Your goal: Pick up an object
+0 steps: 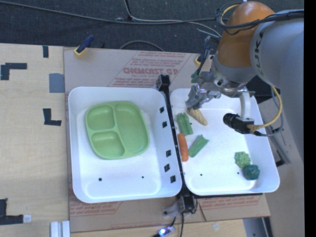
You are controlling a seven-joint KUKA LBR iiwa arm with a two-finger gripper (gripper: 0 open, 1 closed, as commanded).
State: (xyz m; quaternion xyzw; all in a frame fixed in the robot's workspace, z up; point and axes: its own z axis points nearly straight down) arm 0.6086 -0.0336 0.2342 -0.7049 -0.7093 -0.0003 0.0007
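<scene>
The gripper [196, 101] hangs low over the far left part of the right bin [261, 184], its dark fingers pointing down and to the left; whether they are open or closed cannot be told from this slanting view, and nothing shows clearly between them. Just below and to the right of the tips lies a small yellow corn cob [198, 116], touching or nearly touching them, so it looks like the likeliest target. To grasp it well, the gripper should centre over the cob's middle, straddle its short width rather than its length, and go down fully before closing, since the cob is small and may roll. Just nearer lies a green vegetable piece [184, 124], then an orange carrot [183, 147] beside another green piece [198, 145]; these crowd the cob on its near-left side. Well apart, in the near right corner, sit a light green broccoli [242, 158] and a darker green lump [251, 172]. The left bin [118, 186] holds a green divided plate [117, 130].
</scene>
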